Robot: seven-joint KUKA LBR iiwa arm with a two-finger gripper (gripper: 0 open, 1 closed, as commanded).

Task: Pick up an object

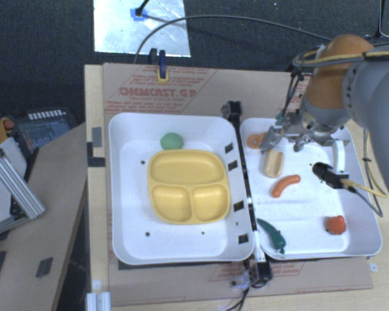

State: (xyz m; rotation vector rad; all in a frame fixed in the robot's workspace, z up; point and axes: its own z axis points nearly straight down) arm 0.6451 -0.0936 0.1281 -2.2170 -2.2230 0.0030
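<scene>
Reaching in from the right of the camera view, the grey arm [369, 89] was held over the far part of the right bin [311, 238], with the claw [284, 141] pointed down. Its fingers were seen spread apart, and nothing was gripped between them. A beige piece [273, 163] was found on the bin floor just on the near side of the claw, and an orange slice [255, 140] was seen just left of the claw, by the bin's far left corner. An orange sausage [285, 185] lay near the bin's middle, a red round thing [336, 224] at the near right, and a dark green thing [272, 234] at the near left corner. In the left bin [126, 238], a yellow divided plate [187, 185] was set at the middle, with a green round thing [172, 140] just beside its far edge. Both bins were carried on the worktop [96, 199].
</scene>
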